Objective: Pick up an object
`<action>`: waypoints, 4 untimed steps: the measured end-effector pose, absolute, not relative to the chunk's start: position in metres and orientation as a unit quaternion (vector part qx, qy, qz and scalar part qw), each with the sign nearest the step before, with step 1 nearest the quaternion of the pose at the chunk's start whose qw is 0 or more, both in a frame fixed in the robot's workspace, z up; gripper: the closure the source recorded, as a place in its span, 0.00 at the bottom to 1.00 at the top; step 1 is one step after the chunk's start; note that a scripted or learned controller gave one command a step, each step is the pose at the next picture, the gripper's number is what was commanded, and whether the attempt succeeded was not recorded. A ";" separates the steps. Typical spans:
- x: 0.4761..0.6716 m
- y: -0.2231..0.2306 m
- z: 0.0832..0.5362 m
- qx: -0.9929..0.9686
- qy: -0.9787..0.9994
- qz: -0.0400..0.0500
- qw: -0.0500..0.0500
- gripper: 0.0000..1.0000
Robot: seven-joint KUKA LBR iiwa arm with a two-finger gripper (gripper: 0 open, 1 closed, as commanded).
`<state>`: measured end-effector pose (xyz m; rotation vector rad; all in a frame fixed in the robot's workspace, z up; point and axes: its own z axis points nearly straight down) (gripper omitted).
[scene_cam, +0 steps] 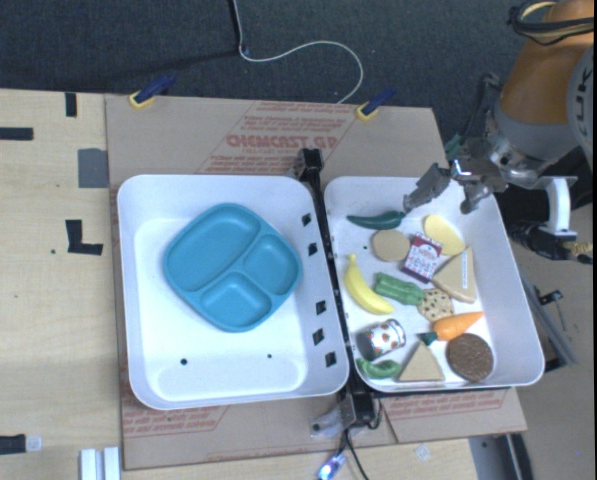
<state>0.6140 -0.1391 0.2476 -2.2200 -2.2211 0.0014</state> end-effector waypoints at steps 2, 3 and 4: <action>0.517 -0.020 0.181 -0.706 -0.708 0.003 0.004 0.00; 0.483 0.007 0.281 -0.705 -0.709 -0.002 -0.001 0.00; 0.483 0.006 0.285 -0.706 -0.708 0.001 0.002 1.00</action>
